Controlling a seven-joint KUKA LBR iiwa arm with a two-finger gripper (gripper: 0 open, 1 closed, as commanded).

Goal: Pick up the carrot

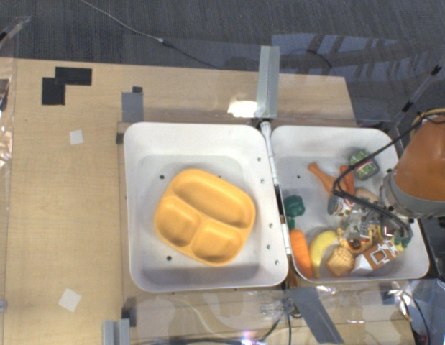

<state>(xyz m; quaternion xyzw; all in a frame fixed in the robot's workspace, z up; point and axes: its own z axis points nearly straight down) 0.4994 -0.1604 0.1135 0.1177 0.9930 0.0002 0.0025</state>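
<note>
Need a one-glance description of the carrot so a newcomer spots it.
Take the right bin of the two white ones. Along its left wall, near the front corner, lies the carrot: a plain orange tapered stick, just below a green toy and left of the yellow banana.

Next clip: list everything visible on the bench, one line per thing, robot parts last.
Bins: 2, white, side by side on the bench.
Plate: 1, yellow, three compartments, in the left bin.
Carrot: 1, orange, right bin, near its front left corner.
Banana: 1, yellow, right of the carrot.
Green toy: 1, right bin, by the divider.
Other small toys: several, mixed colours, right bin, hard to identify.
Arm: 1, grey with orange band, over the right bin.
Gripper: 1, above the toy clutter.
</note>
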